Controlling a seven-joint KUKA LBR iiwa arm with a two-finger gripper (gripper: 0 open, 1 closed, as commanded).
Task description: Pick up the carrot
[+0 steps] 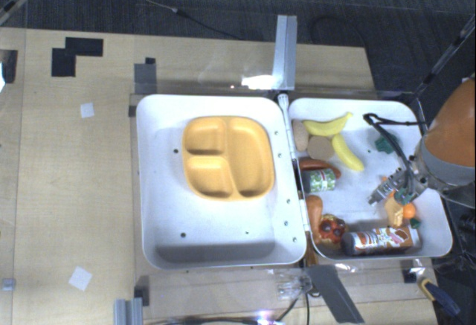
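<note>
In the right bin [439, 242], a small orange piece with a green tip, which looks like the carrot [406, 212], lies near the right wall just above the bottle. My gripper [392, 191] hangs directly over its upper left end, touching or nearly touching it. The wrist hides part of the piece, so I cannot tell whether it is held. A second orange, elongated item [314, 207] lies along the bin's left wall.
The right bin also holds two bananas [338, 136], a brown round item [320, 147], a sausage [315, 165], a green can [321, 180], a red fruit [332, 227], a lying bottle [379, 239] and a black cord [387, 130]. The left bin [163, 242] bears a yellow divided plate [227, 156].
</note>
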